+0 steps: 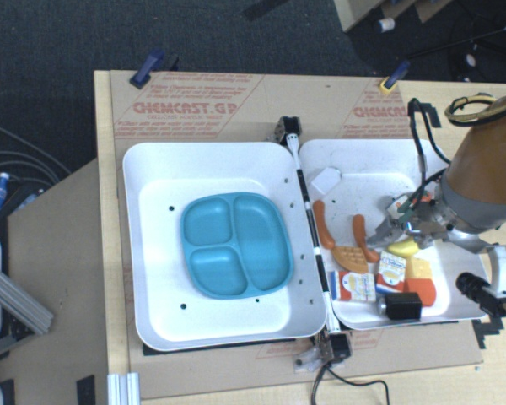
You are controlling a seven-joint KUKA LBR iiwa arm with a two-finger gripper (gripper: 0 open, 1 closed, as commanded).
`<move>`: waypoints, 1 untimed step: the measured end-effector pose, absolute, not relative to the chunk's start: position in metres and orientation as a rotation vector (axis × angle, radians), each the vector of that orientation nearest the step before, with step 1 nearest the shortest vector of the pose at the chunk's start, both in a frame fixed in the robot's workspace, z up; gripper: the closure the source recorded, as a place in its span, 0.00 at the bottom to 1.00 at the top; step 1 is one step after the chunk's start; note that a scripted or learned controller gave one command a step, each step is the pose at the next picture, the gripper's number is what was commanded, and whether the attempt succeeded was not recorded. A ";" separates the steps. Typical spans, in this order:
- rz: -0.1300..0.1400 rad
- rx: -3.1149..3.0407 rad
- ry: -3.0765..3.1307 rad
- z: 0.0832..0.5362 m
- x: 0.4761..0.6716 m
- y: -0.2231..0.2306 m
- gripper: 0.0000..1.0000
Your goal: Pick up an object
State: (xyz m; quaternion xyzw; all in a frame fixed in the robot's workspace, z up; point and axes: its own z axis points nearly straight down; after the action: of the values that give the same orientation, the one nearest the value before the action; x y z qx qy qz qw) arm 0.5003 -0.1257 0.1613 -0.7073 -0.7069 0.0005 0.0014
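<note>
Bright, even light from overhead fills the bench [236, 99]. The white bins, left [152, 302] and right [363, 154], come close to washing out, with soft grey shading along their inner walls and little hard shadow. The blue plate [234, 245] shows a mild sheen, no sharp glare. The far floor [110, 15] stays dim and grainy. Focus is soft throughout; the small things in the right bin blur together. The arm [485, 171] at the right edge is smeared, its outline indistinct. Straight edges bend slightly toward the corners
</note>
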 end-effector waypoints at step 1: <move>0.001 -2.220 -2.221 0.084 0.592 -0.147 0.00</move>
State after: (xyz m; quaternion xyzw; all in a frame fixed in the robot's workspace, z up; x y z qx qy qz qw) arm 0.5920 -0.1468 0.0839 -0.7069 -0.7073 0.0004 0.0006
